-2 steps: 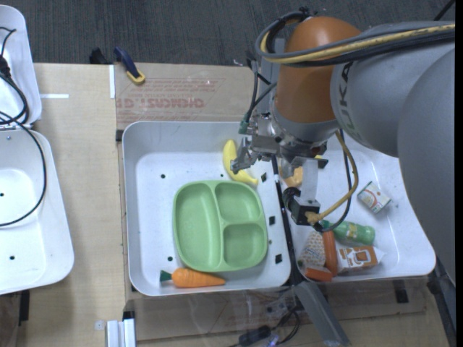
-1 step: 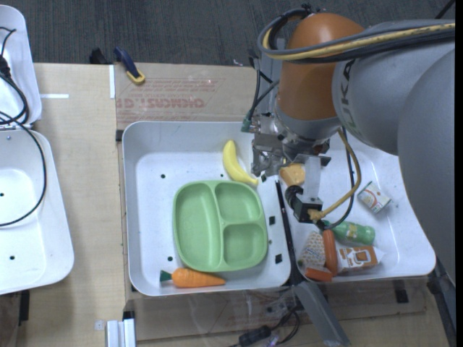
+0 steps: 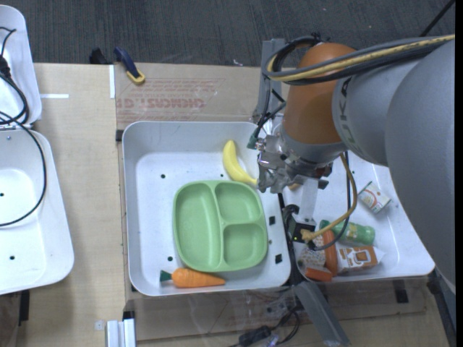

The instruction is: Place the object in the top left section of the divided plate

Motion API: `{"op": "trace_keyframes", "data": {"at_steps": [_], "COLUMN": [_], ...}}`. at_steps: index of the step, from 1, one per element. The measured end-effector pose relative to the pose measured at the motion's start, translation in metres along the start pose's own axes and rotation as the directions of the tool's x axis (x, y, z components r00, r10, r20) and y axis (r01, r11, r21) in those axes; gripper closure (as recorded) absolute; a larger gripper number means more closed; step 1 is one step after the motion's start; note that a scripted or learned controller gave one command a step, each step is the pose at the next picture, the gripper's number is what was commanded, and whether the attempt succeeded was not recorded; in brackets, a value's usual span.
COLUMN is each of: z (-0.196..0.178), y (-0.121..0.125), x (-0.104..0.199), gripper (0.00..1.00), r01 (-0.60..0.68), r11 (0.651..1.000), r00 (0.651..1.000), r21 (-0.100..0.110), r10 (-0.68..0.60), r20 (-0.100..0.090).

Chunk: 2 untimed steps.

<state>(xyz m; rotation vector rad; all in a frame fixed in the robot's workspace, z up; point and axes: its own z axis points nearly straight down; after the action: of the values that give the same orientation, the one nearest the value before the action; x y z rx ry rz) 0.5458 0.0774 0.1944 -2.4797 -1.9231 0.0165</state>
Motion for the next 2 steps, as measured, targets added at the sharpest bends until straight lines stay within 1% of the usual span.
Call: {"op": "trace_keyframes", "data": {"at_steps": [1, 2], "z": [0.007, 0.007], "y": [0.052, 0.042], "x": [0.002, -0.068], "gripper": [1.00, 1.00], "r01": [0.035, 0.136], "r11": [0.999, 0.991], "r00": [0.999, 0.991], "r21": [-0.002, -0.001], "r10": [-0.035, -0.136], "r20": [-0.001, -0.001]}}
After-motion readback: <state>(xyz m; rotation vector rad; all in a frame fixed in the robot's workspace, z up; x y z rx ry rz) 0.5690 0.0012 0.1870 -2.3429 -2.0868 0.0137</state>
